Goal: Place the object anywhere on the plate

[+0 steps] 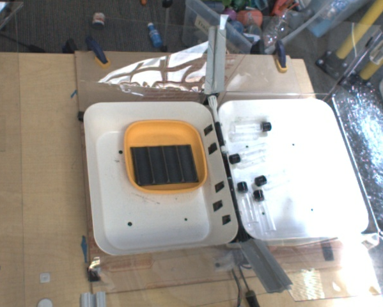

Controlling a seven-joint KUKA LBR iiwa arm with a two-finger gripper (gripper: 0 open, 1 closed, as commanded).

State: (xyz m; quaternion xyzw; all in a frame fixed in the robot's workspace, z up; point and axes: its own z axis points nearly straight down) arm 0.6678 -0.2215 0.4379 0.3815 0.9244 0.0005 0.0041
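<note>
The dark ridged block [164, 164] lies flat on the orange plate [135, 139] in the left white bin [108, 216], so the job looks done, and the clear little bottles with black caps [252, 162] sit in the right bin [319, 171].

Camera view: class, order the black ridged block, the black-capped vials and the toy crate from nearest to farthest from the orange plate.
1. black ridged block: on the orange plate, left bin.
2. black-capped vials: right bin.
3. toy crate: beyond the bench, top.
</note>
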